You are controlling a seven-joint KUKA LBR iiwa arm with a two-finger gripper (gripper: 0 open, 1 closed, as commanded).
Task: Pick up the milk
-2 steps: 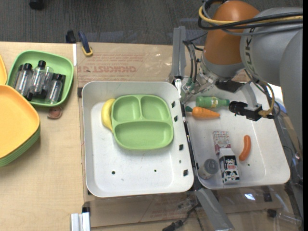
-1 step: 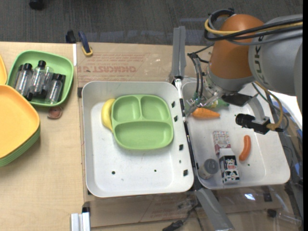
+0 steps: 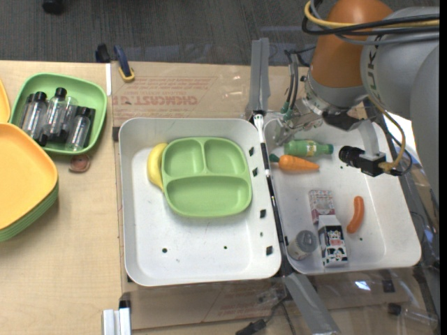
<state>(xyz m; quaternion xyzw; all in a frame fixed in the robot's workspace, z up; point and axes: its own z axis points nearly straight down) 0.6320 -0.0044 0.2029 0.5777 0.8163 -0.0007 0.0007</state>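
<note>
The milk (image 3: 333,242) is a small white carton with black print, lying near the front edge of the right bin (image 3: 391,253). My gripper (image 3: 292,123) hangs over the far left corner of that bin, well behind the milk and just left of a green bottle (image 3: 307,147). Nothing shows between the gripper and the milk except other items on the bin floor.
An orange carrot (image 3: 298,163), a pink packet (image 3: 321,202), a red sausage (image 3: 356,214) and a grey round lid (image 3: 304,241) share the right bin. The left bin (image 3: 140,243) holds a green divided plate (image 3: 206,175) over a yellow item (image 3: 154,166).
</note>
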